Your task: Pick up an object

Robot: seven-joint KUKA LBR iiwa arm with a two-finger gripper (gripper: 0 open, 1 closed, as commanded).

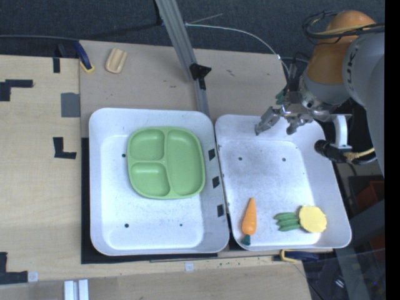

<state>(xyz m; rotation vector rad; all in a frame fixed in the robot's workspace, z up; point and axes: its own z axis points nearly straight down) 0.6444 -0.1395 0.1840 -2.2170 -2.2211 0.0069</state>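
Nearest me, along the front edge of the right bin (325, 186), I have three toy foods in a row. The carrot (249, 215) lies lengthwise with its green end toward the front rim. Just to its right sit the pea pods (287, 220), and they touch the yellow piece (312, 219), a round, lumpy-edged thing I can't identify further. The carrot lies a little apart from the pods; nothing lies on top of any of the three.

The middle of the right bin is bare, speckled white floor.

In the left bin (103, 186) I see a green plate (166, 162) with three compartments, sitting toward the back half. The rims of the two bins meet between the plate and the carrot.

Farther back, the gripper (277, 124) hangs over the back rim of the right bin, well apart from the toys. Its two fingers (264, 124) are spread, with nothing between them. The grey arm (369, 61) with its orange band comes in from the right behind it.

A grey pole (181, 39) slants across the bench behind the bins. Near the far left lie a small tan block (115, 60) and a blue and yellow item (84, 57) I can't make out.
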